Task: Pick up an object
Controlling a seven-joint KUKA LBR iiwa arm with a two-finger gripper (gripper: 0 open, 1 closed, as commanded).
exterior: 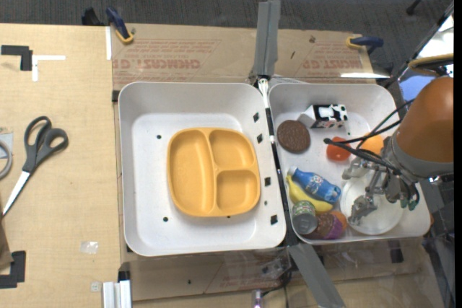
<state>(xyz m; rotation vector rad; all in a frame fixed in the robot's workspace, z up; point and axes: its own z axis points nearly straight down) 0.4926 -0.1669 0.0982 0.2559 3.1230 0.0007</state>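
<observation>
The arm reaches in from the right, and its tool [368, 202] hangs low over the near right corner of the right bin [289, 101], just above what looks like a clear round lid or dish [375, 221] lying on the bin floor. Whether the tool is released or clenched cannot be told from here (the metal parts blur against the white floor), and nothing can be seen gripped in it.

The things that could be picked all lie in the right bin. A dark round cookie [294, 135] sits at the left, with a small black-and-white toy [329, 113] beyond it at the far side. An orange-red item [336, 150] and an orange ball [371, 143] lie just left of the wrist. A blue bottle [316, 185] rests across a banana [307, 198], with a tin can [304, 218] and a purple item [331, 226] near the front wall. The left bin [137, 177] holds a yellow divided plate [214, 171]; scissors [32, 151] lie on the desk [50, 220] at the left.

This reads as the approach step, the pick not yet made. The next move calls for settling on one target, most likely the clear dish under the tool, descending squarely onto it, and then closing before lifting.
</observation>
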